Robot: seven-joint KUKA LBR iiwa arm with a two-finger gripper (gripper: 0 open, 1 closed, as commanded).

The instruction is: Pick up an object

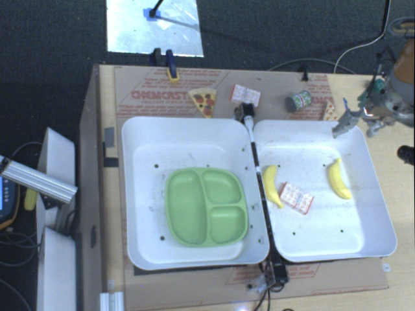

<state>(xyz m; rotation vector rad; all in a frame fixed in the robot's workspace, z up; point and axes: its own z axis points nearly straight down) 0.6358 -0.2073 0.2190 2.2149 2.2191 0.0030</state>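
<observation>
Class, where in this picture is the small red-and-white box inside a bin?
The red-and-white box lies in the right bin, just right of the banana by the divider, and left of the other banana.

Dark carpet floor [52,37] surrounds the wooden bench [402,193].

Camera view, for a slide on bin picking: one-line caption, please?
Open gripper hovers at the right bin's far corner; two bananas and a small packet inside.
</observation>
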